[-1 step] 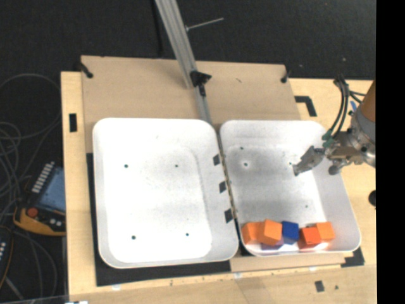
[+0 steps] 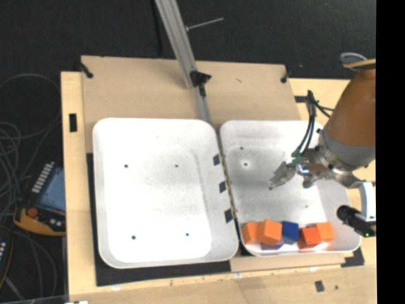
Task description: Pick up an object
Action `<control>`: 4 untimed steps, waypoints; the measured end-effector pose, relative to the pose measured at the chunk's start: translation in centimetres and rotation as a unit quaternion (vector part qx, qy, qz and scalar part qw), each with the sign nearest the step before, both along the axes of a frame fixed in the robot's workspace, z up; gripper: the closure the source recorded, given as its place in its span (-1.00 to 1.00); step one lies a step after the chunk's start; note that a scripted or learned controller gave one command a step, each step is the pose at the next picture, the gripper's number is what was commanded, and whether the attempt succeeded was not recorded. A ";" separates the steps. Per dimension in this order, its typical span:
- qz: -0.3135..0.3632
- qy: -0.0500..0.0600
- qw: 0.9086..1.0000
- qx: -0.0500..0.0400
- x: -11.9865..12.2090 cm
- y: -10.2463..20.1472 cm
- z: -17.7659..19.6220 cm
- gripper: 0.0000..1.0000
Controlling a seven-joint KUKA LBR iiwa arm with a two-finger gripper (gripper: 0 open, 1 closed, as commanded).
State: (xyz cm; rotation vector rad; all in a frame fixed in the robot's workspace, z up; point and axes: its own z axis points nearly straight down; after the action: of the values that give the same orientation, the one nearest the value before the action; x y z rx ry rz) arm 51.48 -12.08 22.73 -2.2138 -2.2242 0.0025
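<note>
So there are 2 white bins side by side on the counter [image 2: 266,87], and I'll use the right bin [image 2: 253,138] as the reference for everything. The arm [image 2: 354,116] comes in over that bin's right edge, grey with the orange part up top. The gripper [image 2: 286,173] hangs over the middle of the right bin, tilted and pointing toward the left bin [image 2: 158,189]. Can't tell if the jaws are apart or together, it's too small and blurry there, and I can't make out anything between them.

The blocks are all lined up along the right bin's near wall, well apart from the gripper. From the bin's left: an orange block [image 2: 252,232], a second orange block [image 2: 272,231] touching it, then a blue block [image 2: 290,231] just beside that, then 2 more orange ones, [image 2: 309,236] and [image 2: 324,231], touching each other. There's a hint of something purple under the second orange block, hard to say what.

A metal rail [image 2: 180,37] runs slantwise from beyond the right bin's far left corner. Far past the left bin, off the counter, sits a handheld pendant [image 2: 44,198] with cables [image 2: 16,138].
</note>
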 end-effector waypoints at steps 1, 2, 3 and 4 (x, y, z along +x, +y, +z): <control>-0.006 0.001 1.000 -0.002 -1.0 -8.9 -9.4 -1.00; 0.001 0.000 1.000 0.001 -2.7 -1.6 -12.8 -1.00; 0.000 -0.005 1.000 -0.002 -2.0 2.3 -12.9 -1.00; -0.004 -0.005 1.000 -0.001 -2.0 2.2 -13.0 -1.00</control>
State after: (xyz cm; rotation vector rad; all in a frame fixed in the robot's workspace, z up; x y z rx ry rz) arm 49.49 -9.90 9.77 -2.2274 -2.2221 -0.0061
